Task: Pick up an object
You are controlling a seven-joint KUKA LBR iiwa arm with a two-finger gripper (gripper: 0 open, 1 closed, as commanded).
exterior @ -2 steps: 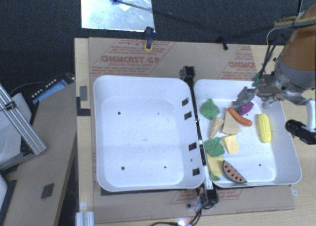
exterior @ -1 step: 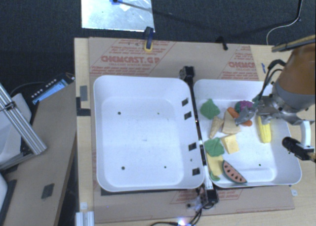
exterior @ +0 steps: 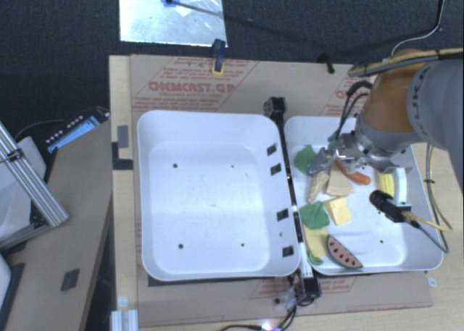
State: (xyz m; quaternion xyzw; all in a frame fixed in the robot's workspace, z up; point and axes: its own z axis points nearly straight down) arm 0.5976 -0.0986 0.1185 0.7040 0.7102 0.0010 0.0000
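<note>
The gripper [exterior: 324, 161] hangs low over the far left part of the right bin [exterior: 413, 250], between a green leaf [exterior: 305, 156] and a carrot [exterior: 355, 175]. Whether it is spread or closed cannot be told.

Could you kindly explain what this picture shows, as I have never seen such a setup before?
This is one picture from a camera fixed above a bench, looking down at a slant. The grey robot arm with an orange band reaches in from the right; at its tip is a two-finger pincer for grabbing things. Two shallow white bins stand side by side, a left bin and a right bin. The pincer is low over the right bin, which holds toy food: a watermelon slice, green leaf pieces, a yellow block and an orange piece. Whether the pincer grips anything, I cannot tell.
</note>
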